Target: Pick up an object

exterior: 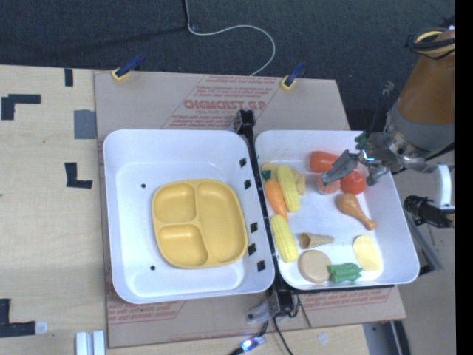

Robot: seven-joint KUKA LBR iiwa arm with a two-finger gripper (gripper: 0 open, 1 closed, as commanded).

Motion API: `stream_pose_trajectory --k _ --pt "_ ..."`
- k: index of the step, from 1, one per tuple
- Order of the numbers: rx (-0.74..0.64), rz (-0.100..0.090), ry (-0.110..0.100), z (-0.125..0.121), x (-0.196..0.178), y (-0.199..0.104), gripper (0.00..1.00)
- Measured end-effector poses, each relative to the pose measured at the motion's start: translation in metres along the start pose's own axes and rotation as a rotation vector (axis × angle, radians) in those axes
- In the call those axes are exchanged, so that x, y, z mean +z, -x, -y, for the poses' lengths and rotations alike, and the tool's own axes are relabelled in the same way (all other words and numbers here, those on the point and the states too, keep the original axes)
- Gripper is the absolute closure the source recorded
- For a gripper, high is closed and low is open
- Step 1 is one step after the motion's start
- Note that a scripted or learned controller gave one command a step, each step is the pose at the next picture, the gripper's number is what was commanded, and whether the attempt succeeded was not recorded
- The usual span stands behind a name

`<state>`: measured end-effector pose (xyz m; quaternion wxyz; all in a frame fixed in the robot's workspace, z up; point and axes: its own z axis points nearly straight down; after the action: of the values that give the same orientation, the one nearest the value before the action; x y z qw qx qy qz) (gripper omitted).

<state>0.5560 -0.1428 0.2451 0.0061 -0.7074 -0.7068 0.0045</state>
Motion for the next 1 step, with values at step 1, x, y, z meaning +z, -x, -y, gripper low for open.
stream_pose_trajectory --k 1 --pt "-0.002 0.002 0.010 -0.0019 -0.0051 0.0001 0.00"
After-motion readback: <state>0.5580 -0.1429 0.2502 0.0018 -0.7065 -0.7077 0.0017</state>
